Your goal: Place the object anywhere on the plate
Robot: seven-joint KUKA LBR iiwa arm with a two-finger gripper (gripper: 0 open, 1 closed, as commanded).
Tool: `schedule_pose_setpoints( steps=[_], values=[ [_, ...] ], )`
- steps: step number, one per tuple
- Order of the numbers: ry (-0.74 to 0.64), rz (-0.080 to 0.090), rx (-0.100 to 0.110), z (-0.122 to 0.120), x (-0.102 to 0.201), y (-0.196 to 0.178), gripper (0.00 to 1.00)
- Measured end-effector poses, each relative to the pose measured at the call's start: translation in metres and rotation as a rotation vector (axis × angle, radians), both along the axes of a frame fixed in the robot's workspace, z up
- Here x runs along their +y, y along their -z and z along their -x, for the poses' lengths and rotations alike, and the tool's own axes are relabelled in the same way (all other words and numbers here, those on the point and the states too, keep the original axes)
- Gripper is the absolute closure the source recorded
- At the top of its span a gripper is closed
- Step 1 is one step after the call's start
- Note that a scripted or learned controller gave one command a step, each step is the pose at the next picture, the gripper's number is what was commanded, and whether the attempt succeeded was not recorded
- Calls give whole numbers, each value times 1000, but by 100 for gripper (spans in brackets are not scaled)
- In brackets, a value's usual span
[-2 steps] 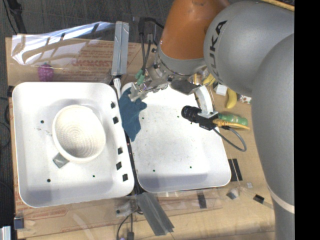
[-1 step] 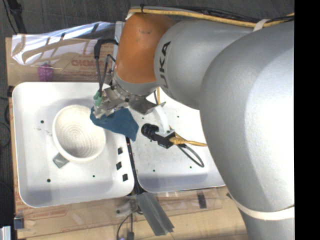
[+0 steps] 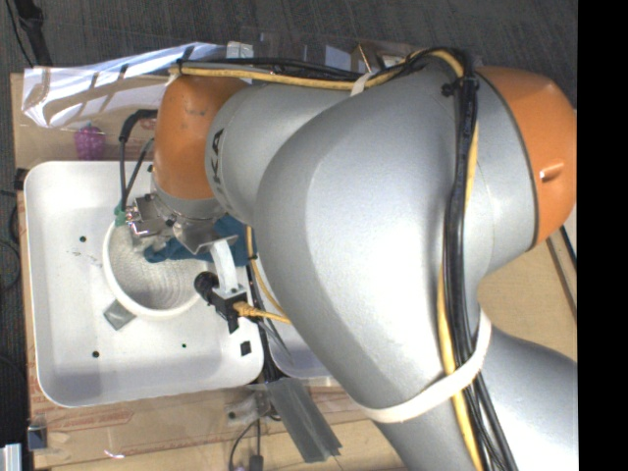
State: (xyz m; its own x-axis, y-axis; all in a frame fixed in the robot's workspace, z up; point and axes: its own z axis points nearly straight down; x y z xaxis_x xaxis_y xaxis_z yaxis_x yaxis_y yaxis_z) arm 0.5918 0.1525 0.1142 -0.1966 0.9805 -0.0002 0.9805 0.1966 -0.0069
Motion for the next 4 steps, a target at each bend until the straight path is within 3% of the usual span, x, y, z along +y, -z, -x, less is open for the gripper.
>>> schedule_pose_setpoints(
  steps=[1, 2, 3, 4],
  values=[
    [-153, -2, -5, 10, -54, -72, 100],
    [-270, -2, -6, -53, -93, -97, 100],
    [-223, -2, -6, -65, -152, -82, 100],
    [-194, -2, -6, -65, -183, -81, 100]
  ],
)
